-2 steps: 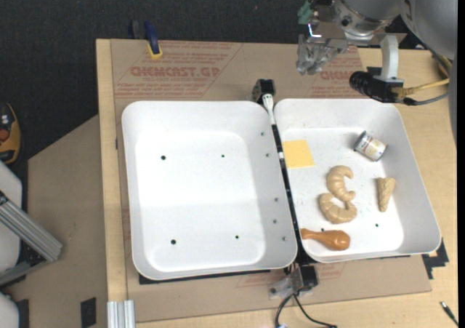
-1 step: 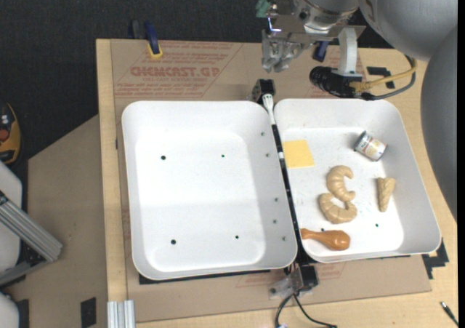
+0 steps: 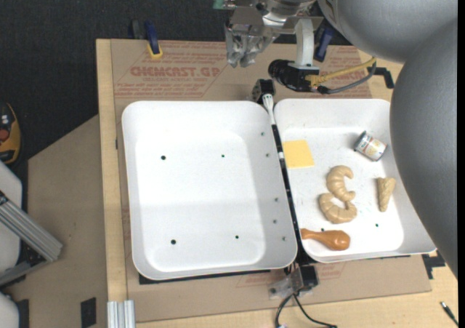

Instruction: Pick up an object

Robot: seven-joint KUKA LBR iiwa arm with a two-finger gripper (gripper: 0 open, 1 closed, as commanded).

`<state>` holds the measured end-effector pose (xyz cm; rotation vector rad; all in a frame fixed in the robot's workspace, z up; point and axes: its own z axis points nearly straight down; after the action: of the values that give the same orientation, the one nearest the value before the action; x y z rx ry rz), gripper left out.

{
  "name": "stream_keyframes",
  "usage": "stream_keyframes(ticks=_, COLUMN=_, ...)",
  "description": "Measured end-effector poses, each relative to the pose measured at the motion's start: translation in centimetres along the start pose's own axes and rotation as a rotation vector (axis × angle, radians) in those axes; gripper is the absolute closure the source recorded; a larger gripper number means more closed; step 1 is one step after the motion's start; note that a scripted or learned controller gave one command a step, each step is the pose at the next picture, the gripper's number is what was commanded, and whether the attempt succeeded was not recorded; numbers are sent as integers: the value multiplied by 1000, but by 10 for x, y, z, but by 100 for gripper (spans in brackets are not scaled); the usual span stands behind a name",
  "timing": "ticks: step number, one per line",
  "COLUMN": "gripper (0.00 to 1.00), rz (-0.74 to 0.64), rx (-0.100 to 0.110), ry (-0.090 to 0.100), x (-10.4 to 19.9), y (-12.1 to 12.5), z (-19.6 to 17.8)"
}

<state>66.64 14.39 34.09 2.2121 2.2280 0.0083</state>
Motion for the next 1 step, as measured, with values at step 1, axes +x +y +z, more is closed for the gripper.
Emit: stream_keyframes(ticks=1, gripper=100, rz=-2, rx=16, ry=-1, x=85, y=-17, z=80)
